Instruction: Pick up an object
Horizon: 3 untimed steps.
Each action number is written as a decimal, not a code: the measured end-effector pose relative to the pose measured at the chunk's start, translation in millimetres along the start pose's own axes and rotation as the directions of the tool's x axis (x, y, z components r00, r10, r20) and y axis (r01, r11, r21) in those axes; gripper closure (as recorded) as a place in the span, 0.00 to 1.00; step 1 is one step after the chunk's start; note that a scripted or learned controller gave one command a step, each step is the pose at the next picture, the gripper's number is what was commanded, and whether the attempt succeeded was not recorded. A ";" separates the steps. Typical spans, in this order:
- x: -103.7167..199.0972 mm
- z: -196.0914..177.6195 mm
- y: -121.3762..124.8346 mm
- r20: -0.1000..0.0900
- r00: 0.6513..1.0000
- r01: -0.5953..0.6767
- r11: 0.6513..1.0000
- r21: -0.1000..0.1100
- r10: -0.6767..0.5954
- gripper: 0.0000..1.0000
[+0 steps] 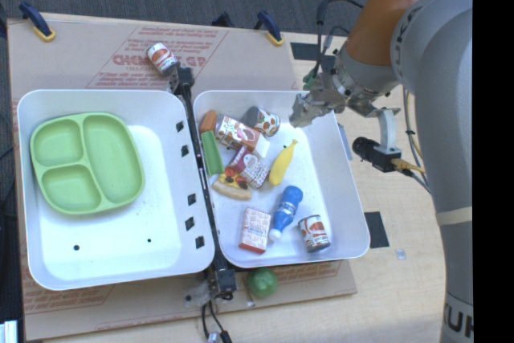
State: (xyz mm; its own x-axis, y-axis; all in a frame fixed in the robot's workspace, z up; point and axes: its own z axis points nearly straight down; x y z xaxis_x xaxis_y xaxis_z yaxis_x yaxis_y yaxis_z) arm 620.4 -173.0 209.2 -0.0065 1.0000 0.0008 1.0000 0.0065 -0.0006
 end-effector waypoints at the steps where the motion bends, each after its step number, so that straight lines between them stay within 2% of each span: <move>1: 77.7 -7.6 16.4 0.000 1.000 0.001 1.000 -0.001 -0.001 1.00; 2: 62.5 -43.0 -73.5 0.000 1.000 -0.002 1.000 0.001 0.002 1.00; 3: 18.8 3.3 -36.5 0.002 1.000 -0.001 1.000 0.002 0.001 1.00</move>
State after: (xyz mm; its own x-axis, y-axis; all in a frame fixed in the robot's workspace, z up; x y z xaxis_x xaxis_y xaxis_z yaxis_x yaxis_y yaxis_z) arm 583.8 -154.4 205.9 -0.0052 1.0000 -0.0009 1.0000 0.0052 -0.0028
